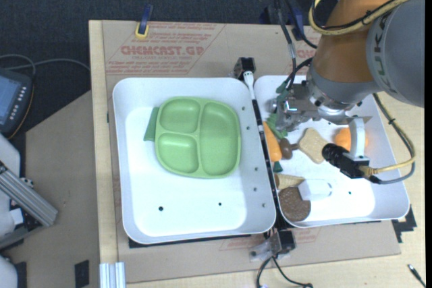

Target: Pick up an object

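I am lowering the gripper (287,119) into the right bin (388,202) — finger state I cannot tell; the orange carrot (272,144) is lying just below-left of it, long axis along the divider.

Divided plate (199,137) in left bin (128,165); food pieces (295,202) in right bin (385,202), arm (351,44) above.

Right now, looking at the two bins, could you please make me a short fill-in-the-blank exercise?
1. The green divided plate lies in the ____ bin.
2. The plate has ____ compartments.
3. The arm reaches over the ____ bin.
4. The band above the wrist is ____.

Missing words: left; three; right; orange
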Available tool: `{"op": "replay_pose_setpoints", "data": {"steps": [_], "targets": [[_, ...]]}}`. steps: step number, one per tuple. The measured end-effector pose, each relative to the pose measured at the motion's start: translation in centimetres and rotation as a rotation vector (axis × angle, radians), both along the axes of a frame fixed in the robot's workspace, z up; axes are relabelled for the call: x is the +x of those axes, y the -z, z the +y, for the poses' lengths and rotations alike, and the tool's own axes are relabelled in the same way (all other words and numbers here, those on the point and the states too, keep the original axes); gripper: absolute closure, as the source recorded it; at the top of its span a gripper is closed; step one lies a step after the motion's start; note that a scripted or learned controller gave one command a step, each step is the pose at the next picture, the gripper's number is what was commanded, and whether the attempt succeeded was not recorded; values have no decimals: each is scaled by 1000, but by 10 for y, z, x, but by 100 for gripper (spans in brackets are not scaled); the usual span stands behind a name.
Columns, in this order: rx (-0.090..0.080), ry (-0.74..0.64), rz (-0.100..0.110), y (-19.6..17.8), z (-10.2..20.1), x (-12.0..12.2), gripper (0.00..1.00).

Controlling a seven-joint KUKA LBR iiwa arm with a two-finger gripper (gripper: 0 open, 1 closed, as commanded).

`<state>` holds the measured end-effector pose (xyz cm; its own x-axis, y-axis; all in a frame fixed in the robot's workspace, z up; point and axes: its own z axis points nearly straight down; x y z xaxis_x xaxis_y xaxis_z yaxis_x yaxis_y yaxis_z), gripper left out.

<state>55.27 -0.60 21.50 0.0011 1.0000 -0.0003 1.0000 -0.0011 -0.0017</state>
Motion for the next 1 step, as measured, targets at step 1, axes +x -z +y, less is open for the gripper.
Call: {"op": "replay_pose_setpoints", "data": {"steps": [1], "targets": [[0,-2,-5,-20,1,2,100]]}}
